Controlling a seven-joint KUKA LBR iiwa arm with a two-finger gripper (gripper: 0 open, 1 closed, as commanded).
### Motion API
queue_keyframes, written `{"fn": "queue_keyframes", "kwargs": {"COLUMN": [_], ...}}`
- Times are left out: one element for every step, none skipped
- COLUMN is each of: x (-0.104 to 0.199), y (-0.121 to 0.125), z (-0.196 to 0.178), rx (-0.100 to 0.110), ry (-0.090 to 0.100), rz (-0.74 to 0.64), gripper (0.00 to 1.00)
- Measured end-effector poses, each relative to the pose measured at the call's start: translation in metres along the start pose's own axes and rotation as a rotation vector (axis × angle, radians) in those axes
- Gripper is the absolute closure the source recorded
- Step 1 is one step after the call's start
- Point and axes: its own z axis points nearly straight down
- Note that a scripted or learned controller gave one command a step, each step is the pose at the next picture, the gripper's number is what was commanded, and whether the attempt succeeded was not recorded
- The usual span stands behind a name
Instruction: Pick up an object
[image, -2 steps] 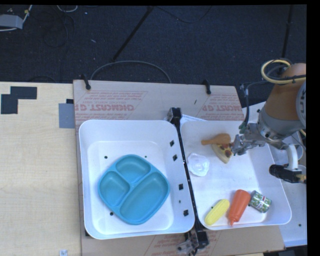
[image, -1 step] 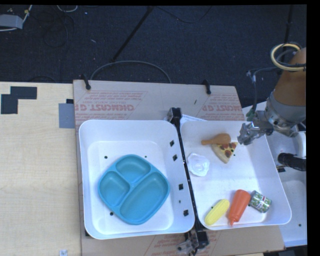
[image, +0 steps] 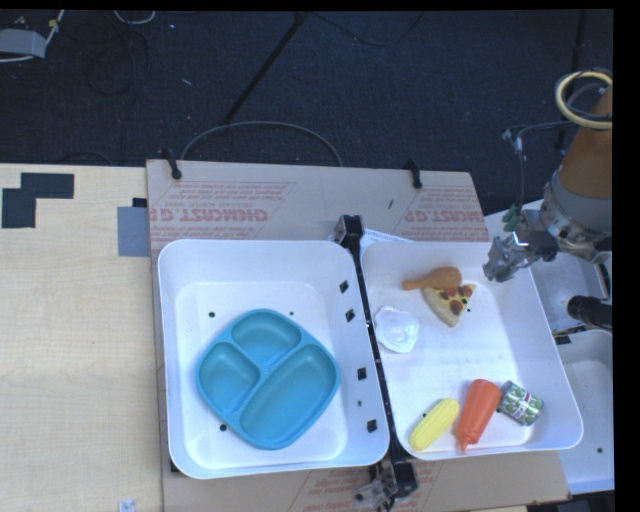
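The right bin (image: 545, 330) holds several small things: a toy chicken drumstick (image: 436, 280), a pizza slice (image: 450, 301), a white cup-like piece (image: 396, 330), a yellow corn cob (image: 433, 423), an orange carrot (image: 477, 411) and a small green can (image: 520, 403). My gripper (image: 502, 262) hangs over the bin's upper right corner, to the right of the drumstick and apart from it. Nothing shows between its fingers.
The left bin (image: 180, 300) holds a blue divided plate (image: 266, 377). A black divider (image: 362, 340) runs between the bins. Cardboard (image: 300, 200) lies under the bins' far side. The arm's orange band (image: 590, 150) rises at the right edge.
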Motion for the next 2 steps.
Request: {"fn": "queue_keyframes", "kwargs": {"x": [0.046, 0.100], "y": [-0.025, -0.034], "z": [-0.005, -0.008], "rx": [0.005, 0.005], "ry": [0.002, 0.002], "rz": [-0.001, -0.002], "gripper": [1.00, 1.00]}}
